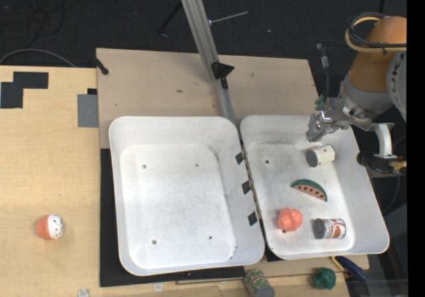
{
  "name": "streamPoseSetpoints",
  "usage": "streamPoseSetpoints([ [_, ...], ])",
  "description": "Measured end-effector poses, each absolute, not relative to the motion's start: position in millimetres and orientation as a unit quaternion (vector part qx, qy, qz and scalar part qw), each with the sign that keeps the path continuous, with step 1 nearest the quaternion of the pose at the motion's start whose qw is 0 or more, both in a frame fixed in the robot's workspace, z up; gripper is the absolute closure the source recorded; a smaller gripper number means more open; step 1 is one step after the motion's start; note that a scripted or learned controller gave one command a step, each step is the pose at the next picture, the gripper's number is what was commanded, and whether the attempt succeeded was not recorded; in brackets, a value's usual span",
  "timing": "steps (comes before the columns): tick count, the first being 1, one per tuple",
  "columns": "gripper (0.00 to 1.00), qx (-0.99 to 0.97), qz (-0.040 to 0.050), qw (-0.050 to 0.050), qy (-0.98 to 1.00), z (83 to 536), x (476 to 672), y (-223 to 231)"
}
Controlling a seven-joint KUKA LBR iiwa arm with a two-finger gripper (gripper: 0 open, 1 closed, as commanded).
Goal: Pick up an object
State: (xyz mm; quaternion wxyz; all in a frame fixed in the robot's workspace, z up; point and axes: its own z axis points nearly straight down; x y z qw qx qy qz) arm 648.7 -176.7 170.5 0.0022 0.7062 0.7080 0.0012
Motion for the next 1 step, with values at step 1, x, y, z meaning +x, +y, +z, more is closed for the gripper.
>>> streamPoseSetpoints([
  [1,1.00,0.706,0.0009,0.002,0.708,223.5,649.4,-177.9],
])
